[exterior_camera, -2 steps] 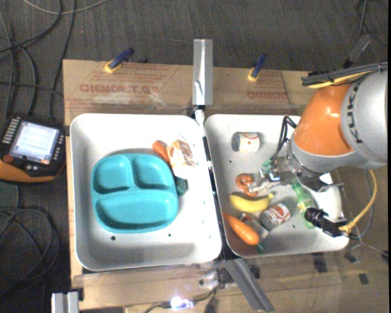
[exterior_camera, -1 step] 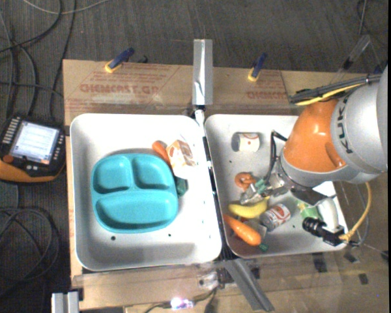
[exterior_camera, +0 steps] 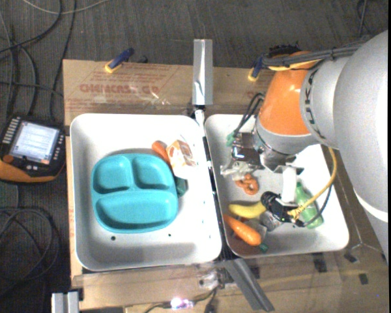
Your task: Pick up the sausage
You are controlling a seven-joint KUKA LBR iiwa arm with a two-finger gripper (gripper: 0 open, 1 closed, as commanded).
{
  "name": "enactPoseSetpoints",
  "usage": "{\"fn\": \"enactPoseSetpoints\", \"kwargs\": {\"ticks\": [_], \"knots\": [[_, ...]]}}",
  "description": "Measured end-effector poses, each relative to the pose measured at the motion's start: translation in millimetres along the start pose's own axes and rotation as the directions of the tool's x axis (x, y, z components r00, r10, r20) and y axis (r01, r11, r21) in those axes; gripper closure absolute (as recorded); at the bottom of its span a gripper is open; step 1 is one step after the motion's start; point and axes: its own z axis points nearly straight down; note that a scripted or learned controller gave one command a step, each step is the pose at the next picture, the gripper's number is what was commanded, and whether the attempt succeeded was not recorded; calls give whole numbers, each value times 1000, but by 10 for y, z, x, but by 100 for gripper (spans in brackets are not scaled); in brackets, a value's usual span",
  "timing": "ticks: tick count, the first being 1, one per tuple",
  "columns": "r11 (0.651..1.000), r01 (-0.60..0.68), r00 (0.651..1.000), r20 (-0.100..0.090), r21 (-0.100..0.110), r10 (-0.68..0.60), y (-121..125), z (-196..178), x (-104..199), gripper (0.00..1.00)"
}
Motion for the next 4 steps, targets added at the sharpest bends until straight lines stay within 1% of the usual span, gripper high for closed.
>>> {"fn": "enactPoseSetpoints", "kwargs": {"ticks": [1, 4], "knots": [[968, 252, 968, 0, -2, -252, -716, -1142, 582, 100], [967, 253, 967, 7, 8, -253, -709, -1389, 585, 100]]}}
